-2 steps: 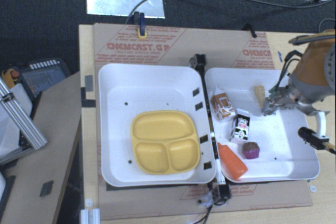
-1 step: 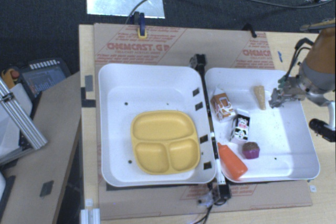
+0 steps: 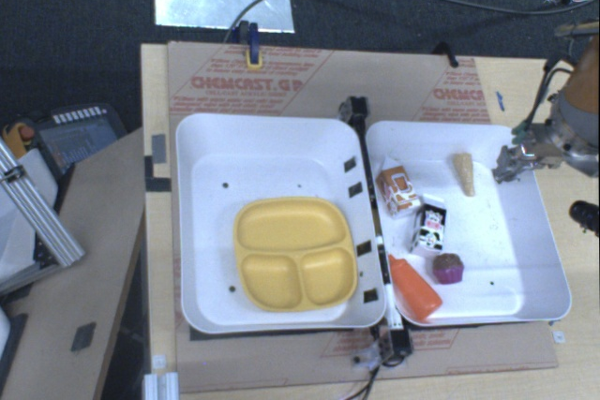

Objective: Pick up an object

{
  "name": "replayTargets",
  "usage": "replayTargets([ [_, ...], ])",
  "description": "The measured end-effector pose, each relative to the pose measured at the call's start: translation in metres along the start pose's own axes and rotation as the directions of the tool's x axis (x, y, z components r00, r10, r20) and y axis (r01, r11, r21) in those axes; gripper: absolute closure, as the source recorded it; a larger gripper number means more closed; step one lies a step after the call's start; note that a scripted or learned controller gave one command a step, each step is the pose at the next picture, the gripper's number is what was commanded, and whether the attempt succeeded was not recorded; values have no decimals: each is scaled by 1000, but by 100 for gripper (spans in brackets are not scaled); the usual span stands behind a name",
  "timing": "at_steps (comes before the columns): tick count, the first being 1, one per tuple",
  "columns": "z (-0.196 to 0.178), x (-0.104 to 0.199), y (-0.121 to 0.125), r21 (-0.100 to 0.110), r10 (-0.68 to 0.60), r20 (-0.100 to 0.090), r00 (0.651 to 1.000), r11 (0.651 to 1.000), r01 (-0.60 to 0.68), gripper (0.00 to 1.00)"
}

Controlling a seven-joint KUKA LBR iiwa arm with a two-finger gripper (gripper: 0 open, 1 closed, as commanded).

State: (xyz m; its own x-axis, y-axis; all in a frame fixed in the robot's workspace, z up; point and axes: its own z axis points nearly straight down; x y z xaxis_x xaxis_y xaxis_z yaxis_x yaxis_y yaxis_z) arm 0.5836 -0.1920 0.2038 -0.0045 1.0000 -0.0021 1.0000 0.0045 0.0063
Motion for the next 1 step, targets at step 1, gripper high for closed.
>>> replayTargets([
  [1,-53,-1,2,-2,-1,1,1000,1000,1,100],
])
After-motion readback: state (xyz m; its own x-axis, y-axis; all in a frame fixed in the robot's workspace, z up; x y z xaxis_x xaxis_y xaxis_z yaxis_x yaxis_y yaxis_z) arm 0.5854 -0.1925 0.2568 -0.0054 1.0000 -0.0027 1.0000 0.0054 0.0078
